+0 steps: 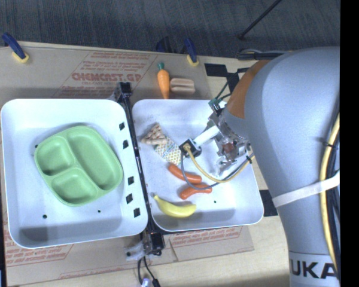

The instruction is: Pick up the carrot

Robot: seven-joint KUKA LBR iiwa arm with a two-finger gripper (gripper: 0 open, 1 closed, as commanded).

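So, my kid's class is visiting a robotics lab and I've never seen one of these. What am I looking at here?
One camera looks down at a slant on a bench with two shallow white bins. The big grey shape at the right with an orange band is a robot arm; its gripper, a two-finger claw, hangs over the right bin. I cannot tell whether it holds anything. That bin contains a banana, two orange-red sausage-like pieces, and a waffle-like cone. The left bin holds a green divided plate. The carrot it should pick up lies outside, on the cardboard behind the right bin, beside a tan bun-like toy.
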